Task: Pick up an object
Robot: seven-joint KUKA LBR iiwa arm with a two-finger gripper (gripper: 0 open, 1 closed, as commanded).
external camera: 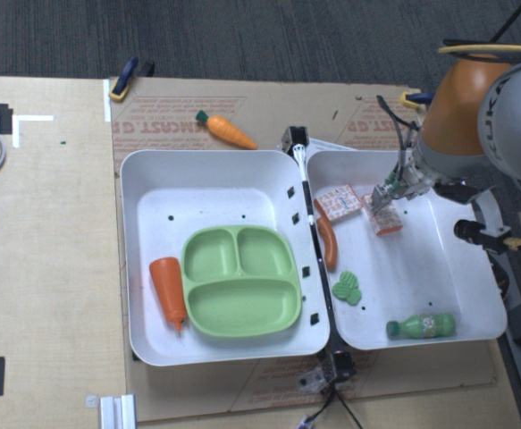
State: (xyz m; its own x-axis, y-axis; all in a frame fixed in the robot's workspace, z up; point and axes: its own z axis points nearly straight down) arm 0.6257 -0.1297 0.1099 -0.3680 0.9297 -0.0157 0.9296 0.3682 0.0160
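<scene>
Nearest me, a green bottle lies at the right bin's front edge, with a green leafy toy and a sausage further in. My pincer is down over a small red-and-white packet beside a patterned box; I can't tell how wide it's spread.

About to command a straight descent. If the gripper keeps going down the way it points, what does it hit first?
Most likely the small red-and-white packet in the right bin: the gripper hangs just above its upper end. Depth is hard to judge, so it may be touching it already.
</scene>
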